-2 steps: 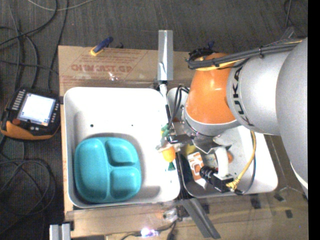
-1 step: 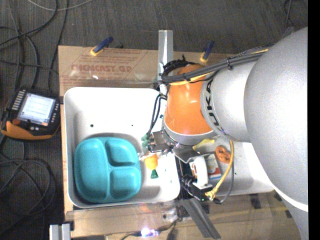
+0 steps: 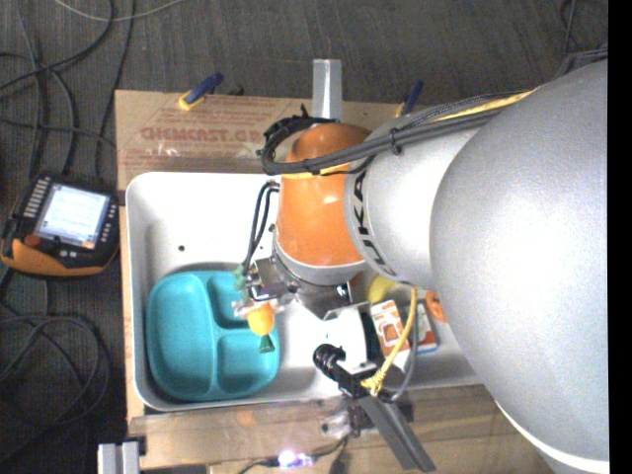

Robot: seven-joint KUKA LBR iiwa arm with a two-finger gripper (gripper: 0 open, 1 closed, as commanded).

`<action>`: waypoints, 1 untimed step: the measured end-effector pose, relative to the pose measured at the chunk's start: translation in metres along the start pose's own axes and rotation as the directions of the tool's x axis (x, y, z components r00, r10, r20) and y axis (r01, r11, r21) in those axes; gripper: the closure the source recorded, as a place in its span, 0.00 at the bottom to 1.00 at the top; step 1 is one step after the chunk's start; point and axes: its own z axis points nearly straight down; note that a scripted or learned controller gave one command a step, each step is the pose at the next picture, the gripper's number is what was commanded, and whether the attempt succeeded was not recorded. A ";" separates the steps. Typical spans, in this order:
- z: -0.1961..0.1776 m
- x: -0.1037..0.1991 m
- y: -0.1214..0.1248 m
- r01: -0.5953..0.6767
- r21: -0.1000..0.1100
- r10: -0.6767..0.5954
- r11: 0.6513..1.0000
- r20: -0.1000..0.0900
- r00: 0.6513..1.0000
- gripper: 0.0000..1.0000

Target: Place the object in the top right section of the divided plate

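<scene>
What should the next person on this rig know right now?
Hand: over the right edge of the teal divided plate, with a small orange-yellow object at its tip; grip cannot be confirmed from this view.
Plate: lower left of the left bin.
Done: object brought to the plate's right side.
Left: set it in the top right section, release, withdraw.
</scene>
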 end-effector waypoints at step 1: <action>0.000 0.000 0.000 -0.001 0.000 0.001 1.000 0.000 1.000 0.00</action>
